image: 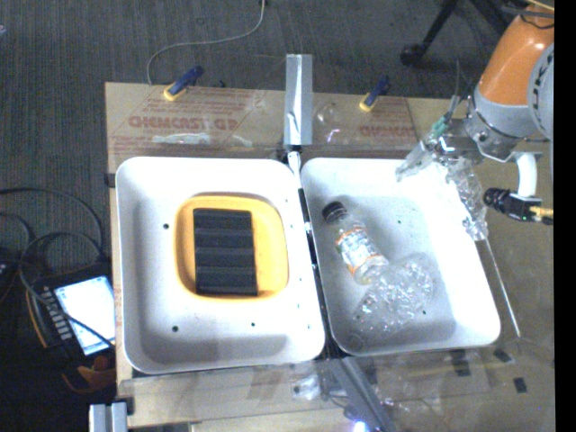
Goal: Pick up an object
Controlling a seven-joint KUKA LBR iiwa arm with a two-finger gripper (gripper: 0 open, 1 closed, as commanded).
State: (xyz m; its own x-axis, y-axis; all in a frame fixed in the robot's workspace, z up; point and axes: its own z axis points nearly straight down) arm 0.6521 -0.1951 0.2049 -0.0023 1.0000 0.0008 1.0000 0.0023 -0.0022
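The right bin point(468, 331) holds a clear plastic bottle point(354, 241) with a black cap and an orange label, lying on its side left of centre. A crumpled clear plastic piece point(399, 293) lies just below and right of it. Another clear plastic piece point(470, 201) shows by the bin's right wall. My gripper point(438, 148) hangs over the bin's far right corner, just above that piece. Whether it touches the piece is unclear. The left bin point(144, 331) holds a yellow tray point(184, 241) with a black ribbed block point(224, 251) in it.
A metal post point(298, 97) stands at the back between the bins. Two blue-and-yellow clamps point(183, 81) point(375, 91) sit on the cardboard behind them. A black connector point(507, 202) sticks out from the arm over the right bin's right rim.
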